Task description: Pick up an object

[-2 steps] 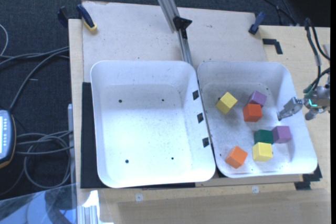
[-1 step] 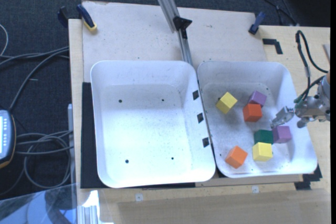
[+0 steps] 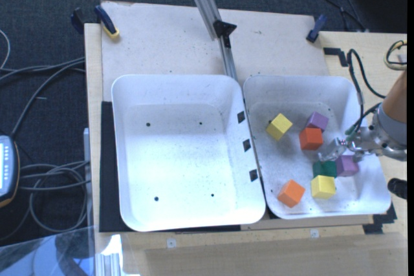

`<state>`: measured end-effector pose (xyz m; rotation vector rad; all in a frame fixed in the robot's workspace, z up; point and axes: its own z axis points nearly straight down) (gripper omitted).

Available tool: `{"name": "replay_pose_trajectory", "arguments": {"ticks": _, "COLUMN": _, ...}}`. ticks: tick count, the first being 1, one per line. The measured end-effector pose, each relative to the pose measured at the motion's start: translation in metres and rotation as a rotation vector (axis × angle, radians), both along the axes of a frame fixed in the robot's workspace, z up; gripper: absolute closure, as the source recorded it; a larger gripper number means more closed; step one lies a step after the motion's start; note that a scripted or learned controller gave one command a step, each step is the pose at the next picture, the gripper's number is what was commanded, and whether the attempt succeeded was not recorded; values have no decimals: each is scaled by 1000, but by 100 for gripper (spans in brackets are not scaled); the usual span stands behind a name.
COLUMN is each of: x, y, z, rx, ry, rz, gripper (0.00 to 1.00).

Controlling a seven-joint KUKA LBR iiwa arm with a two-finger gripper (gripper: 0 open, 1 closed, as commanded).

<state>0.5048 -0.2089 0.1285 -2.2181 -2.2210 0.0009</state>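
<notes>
- Looking at the claw [image 3: 337, 150], we can't tell its state; it hovers by the green block [image 3: 324, 169] in the right bin [image 3: 292, 84].
- We reckon that block's light, stiff, smooth; grab its flat sides.

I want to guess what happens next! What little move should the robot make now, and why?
Probably lower the gripper a little. It hangs right over the green block and a purple block in the right bin, and no block shows between its fingers yet.

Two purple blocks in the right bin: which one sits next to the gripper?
The lower purple block, beside the green block, next to the gripper. The other purple block lies farther up, above the red block.
</notes>
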Motion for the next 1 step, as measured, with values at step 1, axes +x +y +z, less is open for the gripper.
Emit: {"name": "replay_pose_trajectory", "arguments": {"ticks": 1, "x": 5, "y": -2, "z": -12, "rx": -8, "ry": -19, "rz": 0, "gripper": 0}}
